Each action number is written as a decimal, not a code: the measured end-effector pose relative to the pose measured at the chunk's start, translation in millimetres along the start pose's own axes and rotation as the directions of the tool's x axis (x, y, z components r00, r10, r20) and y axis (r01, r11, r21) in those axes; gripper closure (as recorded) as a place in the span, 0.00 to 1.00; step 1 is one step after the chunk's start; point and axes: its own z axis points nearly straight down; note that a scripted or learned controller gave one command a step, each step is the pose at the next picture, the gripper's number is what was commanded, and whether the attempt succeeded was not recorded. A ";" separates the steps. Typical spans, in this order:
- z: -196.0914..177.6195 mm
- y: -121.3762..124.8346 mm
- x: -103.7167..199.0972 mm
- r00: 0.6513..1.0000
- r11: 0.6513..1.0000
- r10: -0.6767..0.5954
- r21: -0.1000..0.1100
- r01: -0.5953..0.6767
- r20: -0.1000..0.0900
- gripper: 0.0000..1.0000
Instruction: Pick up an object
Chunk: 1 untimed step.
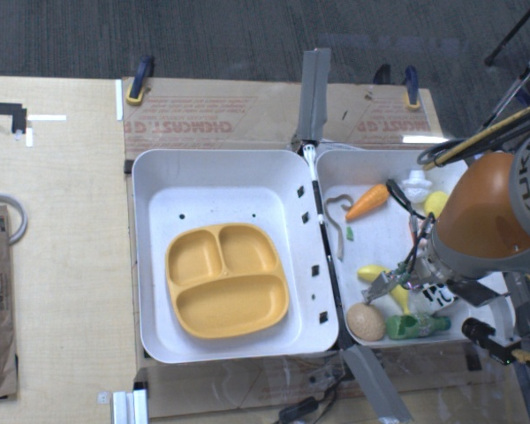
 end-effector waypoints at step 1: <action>-8.4 -0.3 -0.4 1.000 1.000 0.004 0.001 -0.004 0.000 1.00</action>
